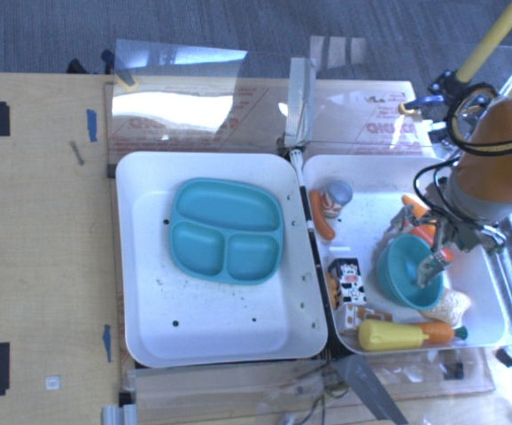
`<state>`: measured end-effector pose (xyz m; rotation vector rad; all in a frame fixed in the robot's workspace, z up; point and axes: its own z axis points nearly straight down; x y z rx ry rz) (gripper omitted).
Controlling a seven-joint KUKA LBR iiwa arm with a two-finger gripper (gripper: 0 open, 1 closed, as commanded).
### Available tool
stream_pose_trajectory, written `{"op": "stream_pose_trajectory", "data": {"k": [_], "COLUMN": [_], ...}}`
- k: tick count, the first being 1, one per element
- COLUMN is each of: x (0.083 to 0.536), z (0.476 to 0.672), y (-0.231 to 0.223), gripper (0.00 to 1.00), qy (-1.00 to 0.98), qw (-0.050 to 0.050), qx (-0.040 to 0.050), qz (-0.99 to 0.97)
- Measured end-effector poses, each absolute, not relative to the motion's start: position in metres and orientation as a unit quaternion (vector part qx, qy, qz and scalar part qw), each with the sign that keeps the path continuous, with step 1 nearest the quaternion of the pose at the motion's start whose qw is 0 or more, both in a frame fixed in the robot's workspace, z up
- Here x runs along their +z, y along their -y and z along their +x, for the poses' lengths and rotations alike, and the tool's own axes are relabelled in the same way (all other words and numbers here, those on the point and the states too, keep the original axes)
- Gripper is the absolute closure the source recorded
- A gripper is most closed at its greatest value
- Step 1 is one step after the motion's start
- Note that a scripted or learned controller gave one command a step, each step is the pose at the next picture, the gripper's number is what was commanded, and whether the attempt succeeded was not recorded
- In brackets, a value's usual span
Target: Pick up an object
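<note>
Teal bowl (407, 273) sits tilted in the right bin (486, 277), and the hand (433, 264) is down at its right rim, one finger dipping inside the bowl (whether it pinches the rim or hangs loose, I cannot tell). Just below the bowl lies a yellow and orange toy (407, 333) along the bin's near wall, with a pale lumpy thing (453, 306) beside it. Left of the bowl stands a small black-and-white carton (349, 282); further up, a little can (334, 197) and an orange sausage-shaped piece (321, 217) hug the divider. Over in the left bin (150, 308), a teal three-part plate (227, 230) rests flat on the surface.
</note>
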<state>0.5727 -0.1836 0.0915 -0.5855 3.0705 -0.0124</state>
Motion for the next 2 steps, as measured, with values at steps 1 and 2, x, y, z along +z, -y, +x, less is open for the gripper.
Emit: {"op": "stream_pose_trajectory", "data": {"k": [1, 2], "x": [0.091, 0.094], "z": [0.589, 0.536], "y": [0.163, 0.098], "gripper": [0.0, 0.0], "qy": [-0.99, -0.989], "qw": [0.008, 0.014], "qx": [-0.0026, -0.005], "qz": [-0.141, -0.144]}}
